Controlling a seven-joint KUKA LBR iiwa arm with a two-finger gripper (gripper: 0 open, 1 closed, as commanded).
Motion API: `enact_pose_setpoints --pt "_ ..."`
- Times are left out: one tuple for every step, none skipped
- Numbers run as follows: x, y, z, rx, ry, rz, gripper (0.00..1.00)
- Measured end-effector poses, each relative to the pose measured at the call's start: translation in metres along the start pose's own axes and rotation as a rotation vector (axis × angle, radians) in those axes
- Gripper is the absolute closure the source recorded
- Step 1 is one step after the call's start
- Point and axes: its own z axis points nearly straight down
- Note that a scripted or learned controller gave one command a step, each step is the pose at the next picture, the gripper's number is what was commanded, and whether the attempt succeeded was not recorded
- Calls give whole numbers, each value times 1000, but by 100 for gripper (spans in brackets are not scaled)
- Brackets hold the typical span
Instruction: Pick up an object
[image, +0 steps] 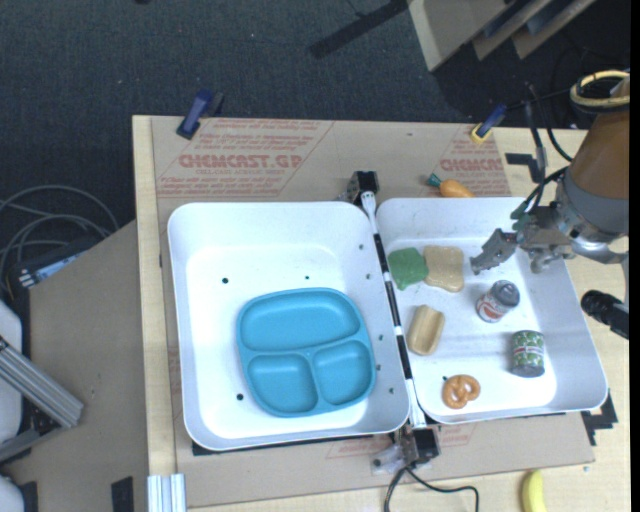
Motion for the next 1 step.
enact_pose_setpoints --pt "42 21 57 2 1 0 0"
